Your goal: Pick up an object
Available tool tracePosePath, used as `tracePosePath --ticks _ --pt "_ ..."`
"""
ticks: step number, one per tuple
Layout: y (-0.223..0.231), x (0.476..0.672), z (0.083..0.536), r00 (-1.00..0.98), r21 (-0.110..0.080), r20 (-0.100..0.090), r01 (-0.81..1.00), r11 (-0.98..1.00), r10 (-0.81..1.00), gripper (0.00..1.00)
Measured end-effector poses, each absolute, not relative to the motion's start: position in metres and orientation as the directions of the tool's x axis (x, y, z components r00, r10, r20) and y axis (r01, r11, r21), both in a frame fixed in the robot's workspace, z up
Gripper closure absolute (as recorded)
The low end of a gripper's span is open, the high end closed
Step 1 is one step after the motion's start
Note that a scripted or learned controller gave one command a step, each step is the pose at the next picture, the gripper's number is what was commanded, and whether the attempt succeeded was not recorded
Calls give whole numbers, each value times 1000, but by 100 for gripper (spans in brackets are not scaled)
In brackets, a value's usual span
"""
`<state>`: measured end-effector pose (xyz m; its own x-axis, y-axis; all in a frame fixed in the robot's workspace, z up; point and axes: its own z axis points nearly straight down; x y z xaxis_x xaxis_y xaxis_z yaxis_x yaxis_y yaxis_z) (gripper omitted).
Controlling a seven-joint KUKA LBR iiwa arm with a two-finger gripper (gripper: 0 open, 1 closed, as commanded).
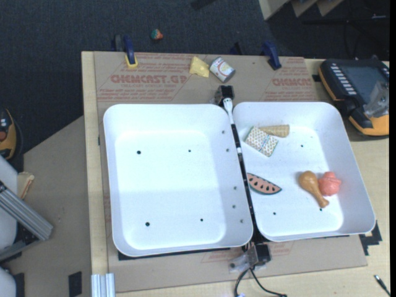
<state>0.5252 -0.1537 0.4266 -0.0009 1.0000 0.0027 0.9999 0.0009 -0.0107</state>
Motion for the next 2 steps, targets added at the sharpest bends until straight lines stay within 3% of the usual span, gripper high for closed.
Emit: tracePosePath --ticks 1,2 --pt "-166 516 543 0 16 -6 1000 0 1000 100" --pt "-142 478 447 0 -10 3 1000 0 1000 100"
